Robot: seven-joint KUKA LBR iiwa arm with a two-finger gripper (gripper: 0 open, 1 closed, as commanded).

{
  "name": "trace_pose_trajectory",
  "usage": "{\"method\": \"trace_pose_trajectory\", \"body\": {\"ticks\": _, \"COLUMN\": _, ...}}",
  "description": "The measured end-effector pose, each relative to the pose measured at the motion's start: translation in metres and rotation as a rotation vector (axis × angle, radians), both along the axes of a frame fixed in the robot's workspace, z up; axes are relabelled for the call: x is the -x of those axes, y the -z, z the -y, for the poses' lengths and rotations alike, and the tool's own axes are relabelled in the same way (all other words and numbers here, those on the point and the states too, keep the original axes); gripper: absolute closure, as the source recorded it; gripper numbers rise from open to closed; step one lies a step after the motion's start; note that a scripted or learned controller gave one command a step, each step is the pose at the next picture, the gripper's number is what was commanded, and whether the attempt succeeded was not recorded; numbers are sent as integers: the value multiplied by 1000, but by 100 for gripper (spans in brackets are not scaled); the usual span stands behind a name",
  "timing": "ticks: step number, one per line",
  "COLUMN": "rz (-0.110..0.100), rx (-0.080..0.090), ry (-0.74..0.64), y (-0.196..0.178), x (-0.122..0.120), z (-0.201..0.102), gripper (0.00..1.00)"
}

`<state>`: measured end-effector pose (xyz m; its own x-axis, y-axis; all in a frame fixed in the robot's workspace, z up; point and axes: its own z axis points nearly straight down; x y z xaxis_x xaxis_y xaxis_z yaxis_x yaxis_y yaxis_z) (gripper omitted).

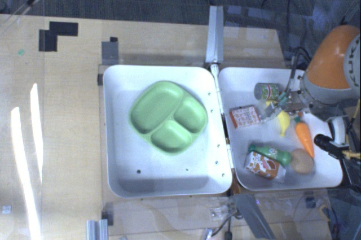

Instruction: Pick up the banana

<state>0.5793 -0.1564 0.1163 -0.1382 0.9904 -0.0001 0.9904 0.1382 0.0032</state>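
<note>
Two white bins [113,137] on wooden bench [56,148]

banana [283,122]: yellow
carrot [304,138]: orange
divided plate [168,116]: light green
bins [121,177]: white
can [267,91]: green, silver top
small carton [245,117]: red and white
arm band [334,58]: orange
bench [51,137]: pale wood

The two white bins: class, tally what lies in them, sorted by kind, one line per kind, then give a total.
Divided green plate: 1
Tin can: 1
Red and white packet: 1
Banana: 1
Carrot: 1
Potato: 1
Green-topped carton: 1
Total: 7
The hand hangs over the can and banana in the right bin.
</note>
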Motion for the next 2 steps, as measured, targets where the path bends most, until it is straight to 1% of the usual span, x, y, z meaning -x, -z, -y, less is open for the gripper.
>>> {"method": "trace_pose_trajectory", "body": {"ticks": 1, "rz": 5, "rx": 1, "ry": -18, "y": 29, "x": -25, "z": 15, "gripper": 0}}
{"method": "trace_pose_trajectory", "body": {"ticks": 2, "rz": 12, "rx": 0, "ry": -20, "y": 17, "x": -27, "z": 13, "gripper": 100}}
